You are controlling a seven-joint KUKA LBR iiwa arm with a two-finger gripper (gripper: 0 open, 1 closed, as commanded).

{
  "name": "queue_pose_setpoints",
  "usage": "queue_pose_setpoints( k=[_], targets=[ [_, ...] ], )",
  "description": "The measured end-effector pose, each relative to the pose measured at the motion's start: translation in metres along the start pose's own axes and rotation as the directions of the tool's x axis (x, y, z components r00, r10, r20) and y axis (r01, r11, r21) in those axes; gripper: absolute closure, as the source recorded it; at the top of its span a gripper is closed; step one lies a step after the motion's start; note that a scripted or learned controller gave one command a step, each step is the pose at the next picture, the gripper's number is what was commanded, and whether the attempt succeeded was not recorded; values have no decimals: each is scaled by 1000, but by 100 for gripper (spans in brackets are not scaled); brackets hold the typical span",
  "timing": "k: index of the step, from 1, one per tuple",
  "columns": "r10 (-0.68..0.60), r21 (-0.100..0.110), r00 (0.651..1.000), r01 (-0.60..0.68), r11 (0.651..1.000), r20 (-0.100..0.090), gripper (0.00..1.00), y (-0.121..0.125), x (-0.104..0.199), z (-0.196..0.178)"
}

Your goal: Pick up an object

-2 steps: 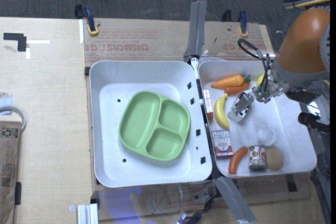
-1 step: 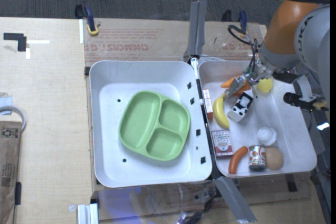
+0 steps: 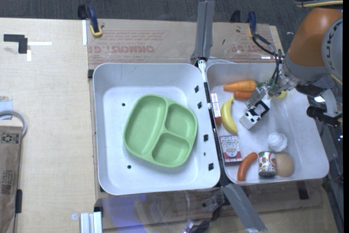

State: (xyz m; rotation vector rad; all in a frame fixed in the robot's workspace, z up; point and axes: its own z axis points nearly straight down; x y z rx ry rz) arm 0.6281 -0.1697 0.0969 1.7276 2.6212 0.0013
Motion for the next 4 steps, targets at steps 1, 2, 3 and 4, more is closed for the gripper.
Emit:
queue_pose_setpoints(
  k=[1,2,3,4],
  targets=[
    [3,-2,1000,-3,1000,2,100,0,-1,-10],
    [3,-2,1000,-3,1000,2,0,0,-1,-10],
    [15,1,1000,-15,1000,0,0,-14,42,4],
    [19,1,1000,-19,1000,0,100,-14,40,-5]
  ],
)
